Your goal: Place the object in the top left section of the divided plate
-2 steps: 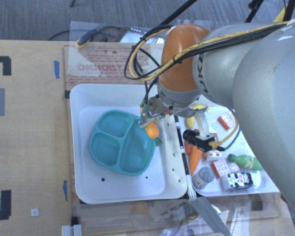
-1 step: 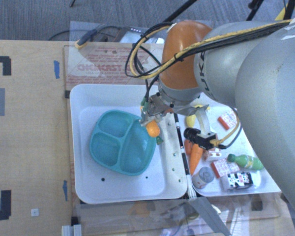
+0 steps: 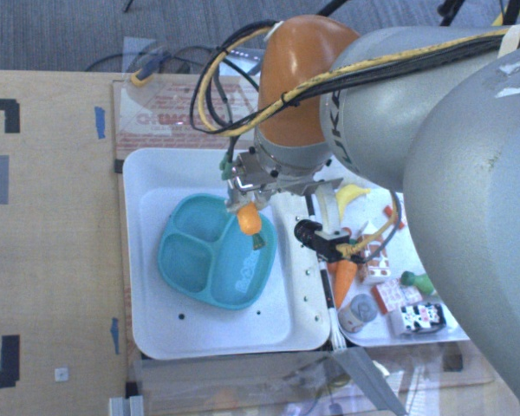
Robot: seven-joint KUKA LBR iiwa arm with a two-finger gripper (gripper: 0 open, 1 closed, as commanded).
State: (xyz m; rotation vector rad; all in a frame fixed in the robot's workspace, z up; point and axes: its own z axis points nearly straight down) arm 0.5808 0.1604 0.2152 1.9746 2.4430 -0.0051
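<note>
Wooden bench panels with blue tape marks carry two shallow white bins side by side, and the near rim of the left bin (image 3: 234,347) lies toward the camera, well below the gripper (image 3: 245,208). Closer in, the blue divided plate (image 3: 215,251) sits in that bin, spreading out beneath and to the left of the gripper. Just under the fingertips hangs a small orange object (image 3: 250,221) with a bit of green at its lower end, likely a toy carrot or fruit; it appears pinched between the fingers, set narrow around its upper part, over the plate's right edge. It looks light, stiff and smooth, probably moulded plastic, so it could slip or roll if nipped near a tapered end; a hold across its thickest middle seems safest, and it should survive a short drop. Right of the gripper, the second bin (image 3: 433,332) holds a clutter of toys: a black piece, another carrot (image 3: 343,280), a yellow banana shape (image 3: 350,198). Beyond the gripper, the plate's top left section (image 3: 193,218) lies a short reach leftward, and farther still cables trail over grey floor.
</note>
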